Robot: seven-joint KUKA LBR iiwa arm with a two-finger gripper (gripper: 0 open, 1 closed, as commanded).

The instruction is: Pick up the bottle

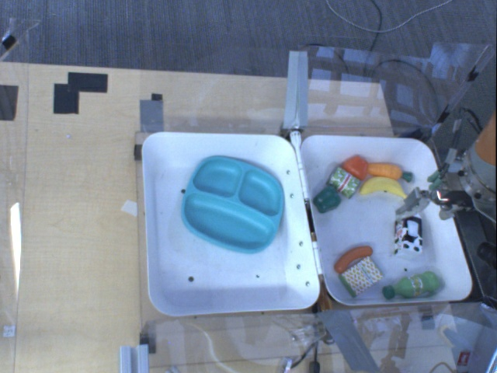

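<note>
A green bottle [412, 286] with a yellow-green label lies on its side at the front right corner of the right bin [454, 243]. My gripper [429, 204] hangs over that bin's right side, well behind the bottle. Its fingers stand open, and one grey finger [413, 201] points left, with nothing between them. Just below the gripper stands a small black-and-white cow-patterned carton [408, 237], which lies between the gripper and the bottle.
The right bin also holds a banana [382, 186], a carrot [385, 170], a red-orange piece [355, 165], a green can [341, 183], a sausage [353, 257] and a small box [362, 275]. A blue divided plate [233, 203] lies in the left bin [167, 239].
</note>
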